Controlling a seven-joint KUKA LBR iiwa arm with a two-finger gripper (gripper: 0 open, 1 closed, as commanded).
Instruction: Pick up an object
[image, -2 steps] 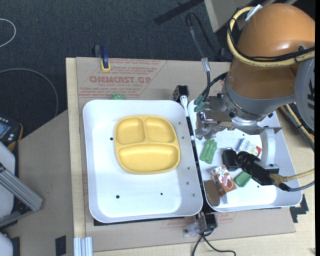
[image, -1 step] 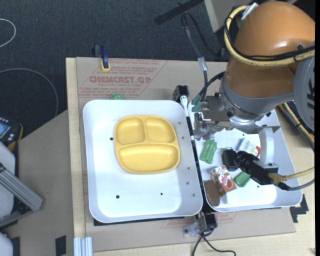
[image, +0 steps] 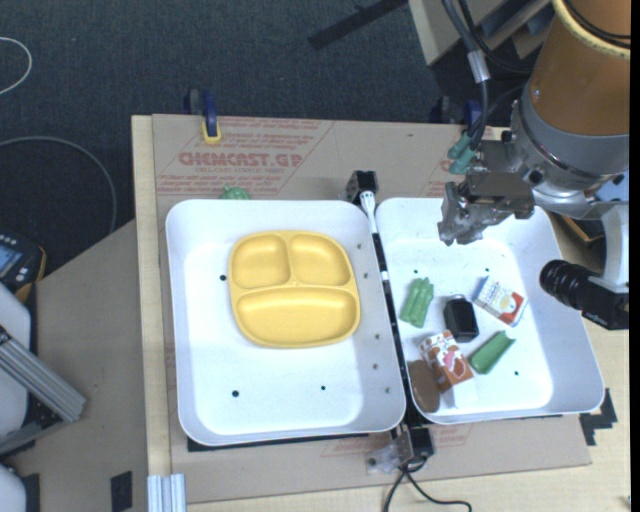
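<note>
My gripper (image: 462, 228) hangs over the far part of the right bin (image: 575, 392), above bare white floor, with nothing visible between its fingers. In front of it lie several small objects: a light green piece (image: 417, 302), a black block (image: 461, 318), a white and red carton (image: 499, 300), a darker green piece (image: 491, 353), a red and white packet (image: 446, 359) and a brown piece (image: 425, 386). The nearest, the light green piece and the black block, lie a short way toward the bin's front from the gripper.
The left bin (image: 200, 390) holds a yellow three-compartment plate (image: 294, 288). A black clip (image: 362, 187) sits at the far end of the seam between the bins. A black cylinder (image: 585, 290) juts in at the right bin's right rim. Cardboard (image: 260, 150) lies under both bins.
</note>
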